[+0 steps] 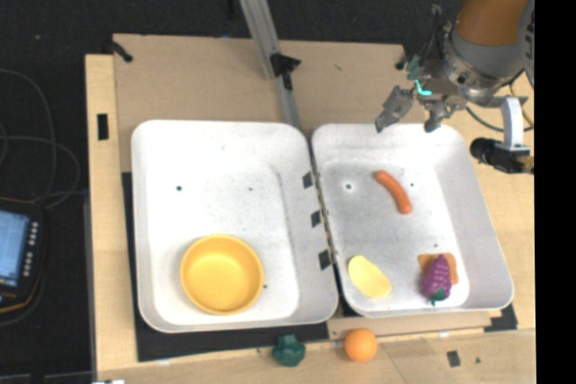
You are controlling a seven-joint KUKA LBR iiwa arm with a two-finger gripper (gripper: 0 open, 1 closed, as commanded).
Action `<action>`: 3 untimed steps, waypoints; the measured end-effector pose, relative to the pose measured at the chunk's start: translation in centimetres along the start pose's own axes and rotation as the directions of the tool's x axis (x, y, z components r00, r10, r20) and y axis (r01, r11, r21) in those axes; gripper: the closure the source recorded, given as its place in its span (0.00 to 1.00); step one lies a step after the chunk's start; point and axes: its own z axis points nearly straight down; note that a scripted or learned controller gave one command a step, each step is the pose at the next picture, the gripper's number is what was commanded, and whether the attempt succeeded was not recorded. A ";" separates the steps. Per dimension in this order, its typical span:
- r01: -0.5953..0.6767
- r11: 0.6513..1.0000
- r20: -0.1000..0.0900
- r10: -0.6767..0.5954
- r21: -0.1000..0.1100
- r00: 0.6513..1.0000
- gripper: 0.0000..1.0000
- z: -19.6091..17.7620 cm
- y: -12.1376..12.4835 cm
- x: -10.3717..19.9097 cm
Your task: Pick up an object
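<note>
Claw spread and empty above the right bin's far edge

We see the grey arm's two-finger claw (409,116) hanging over the far rim of the right shallow white bin (481,202), its fingers (391,115) parted with nothing between them. Below it in that bin lie an orange sausage-shaped toy (393,191), a pale yellow oval piece (368,276) near the front left corner and a purple bunch of toy grapes (436,276) resting on a small orange piece by the front right. We find the left shallow white bin (171,157) holding a yellow plastic bowl (221,273) near its front. On the tan surface (198,58) just in front of the bins sit a small orange ball (360,344) and a dark green lump (289,351).
</note>
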 end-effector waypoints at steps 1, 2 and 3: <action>-0.004 1.000 0.001 0.004 0.007 1.000 0.00 6.3 -0.4 0.0; -0.005 1.000 0.002 0.005 0.005 1.000 0.00 10.5 -0.6 -0.2; -0.005 1.000 0.001 0.005 0.007 1.000 0.00 16.8 -0.8 -0.8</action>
